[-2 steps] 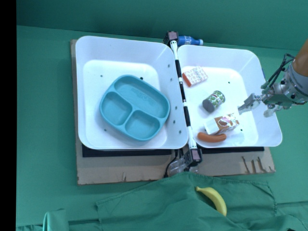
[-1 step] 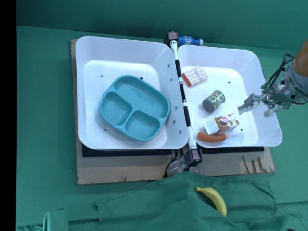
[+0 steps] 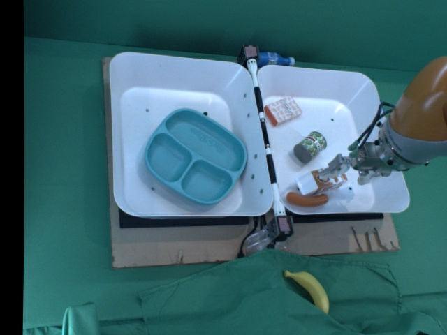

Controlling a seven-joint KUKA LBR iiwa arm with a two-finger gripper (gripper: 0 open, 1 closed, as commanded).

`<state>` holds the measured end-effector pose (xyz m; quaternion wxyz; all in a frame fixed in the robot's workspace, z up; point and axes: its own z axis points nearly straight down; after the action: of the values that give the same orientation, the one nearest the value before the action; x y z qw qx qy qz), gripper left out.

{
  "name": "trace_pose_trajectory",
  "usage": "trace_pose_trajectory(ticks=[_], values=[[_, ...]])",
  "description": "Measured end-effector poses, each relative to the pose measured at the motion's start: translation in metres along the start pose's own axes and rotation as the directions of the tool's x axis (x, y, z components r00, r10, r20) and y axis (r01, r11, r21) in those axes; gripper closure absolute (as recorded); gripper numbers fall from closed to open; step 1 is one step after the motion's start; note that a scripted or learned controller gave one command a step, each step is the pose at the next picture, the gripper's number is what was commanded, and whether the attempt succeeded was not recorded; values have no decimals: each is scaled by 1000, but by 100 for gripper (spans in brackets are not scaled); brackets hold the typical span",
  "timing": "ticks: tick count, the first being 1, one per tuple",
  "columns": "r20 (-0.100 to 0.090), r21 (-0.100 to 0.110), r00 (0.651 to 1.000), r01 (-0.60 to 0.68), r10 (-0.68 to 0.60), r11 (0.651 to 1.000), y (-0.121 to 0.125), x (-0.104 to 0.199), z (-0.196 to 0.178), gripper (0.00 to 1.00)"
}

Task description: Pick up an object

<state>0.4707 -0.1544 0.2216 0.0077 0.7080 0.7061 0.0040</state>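
Holding a divided tray [image 3: 195, 155] — left bin [image 3: 129, 75]

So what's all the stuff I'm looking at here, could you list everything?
bins: two, white, side by side on the bench
divided plate: one, teal, in the left bin
small box: one, orange and white, right bin, far side
can: one, grey and green, middle of the right bin
carton: one, white and orange, right bin, by the gripper
sausage: one, reddish, right bin, near edge
bottle: one, blue, behind the bins
banana: one, yellow, on green cloth in front
arm: one, grey and orange, from the right
gripper: one, over the carton
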Motion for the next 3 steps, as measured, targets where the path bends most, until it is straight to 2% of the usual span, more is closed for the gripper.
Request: trace_pose_trajectory(ticks=[1,2,3], values=[[2,-13,1000,-4,4,1000,3,11,7,0],[-4,16,1000,-5,5,1000,16,18,21,0],[-4,3,1000,-3,3,1000,5,-25,38,0]])
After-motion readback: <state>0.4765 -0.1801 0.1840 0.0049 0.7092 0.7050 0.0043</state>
